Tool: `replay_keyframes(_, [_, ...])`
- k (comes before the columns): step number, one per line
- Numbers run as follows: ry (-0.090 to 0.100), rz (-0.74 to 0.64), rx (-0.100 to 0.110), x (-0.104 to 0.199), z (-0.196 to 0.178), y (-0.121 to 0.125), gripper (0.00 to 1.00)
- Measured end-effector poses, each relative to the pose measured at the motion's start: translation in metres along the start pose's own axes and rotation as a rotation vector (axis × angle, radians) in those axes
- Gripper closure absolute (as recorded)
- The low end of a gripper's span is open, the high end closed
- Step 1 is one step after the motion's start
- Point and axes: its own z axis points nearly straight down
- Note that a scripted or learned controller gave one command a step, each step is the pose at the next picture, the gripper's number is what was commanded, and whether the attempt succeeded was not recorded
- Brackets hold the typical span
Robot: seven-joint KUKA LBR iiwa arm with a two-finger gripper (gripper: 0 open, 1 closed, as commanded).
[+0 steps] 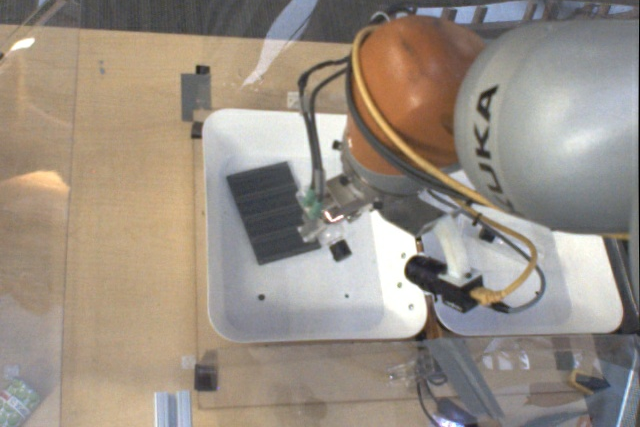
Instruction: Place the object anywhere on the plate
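A dark grey ribbed plate (266, 212) lies tilted in the left part of the left white bin (300, 315). My gripper (322, 218) hangs at the plate's right edge, under the arm's orange band, with a small green light on it. A small black block (340, 250) sits just below and to the right of the gripper, off the plate's lower right corner. I cannot make out whether the block rests on the bin floor or touches the gripper.
The grey arm (540, 105) covers most of the right bin (580, 315) and the left bin's right side. A black connector with yellow cable (450, 283) hangs over the seam between the bins. Small black clamps (198, 93) stand on the wooden bench.
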Motion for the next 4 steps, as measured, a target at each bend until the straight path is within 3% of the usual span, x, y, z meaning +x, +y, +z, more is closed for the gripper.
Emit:
replay_keyframes(1, [-0.001, -0.329, -0.003, -0.017, -0.085, 0.085, 1.00])
replay_keyframes(2, [-0.001, 0.119, -0.004, 0.016, -0.166, 0.006, 1.00])
replay_keyframes(3, [-0.001, 0.769, 0.000, 0.021, -0.106, 0.007, 1.00])
replay_keyframes(4, [-0.001, 0.713, 0.004, 0.062, 0.062, 0.026, 1.00])
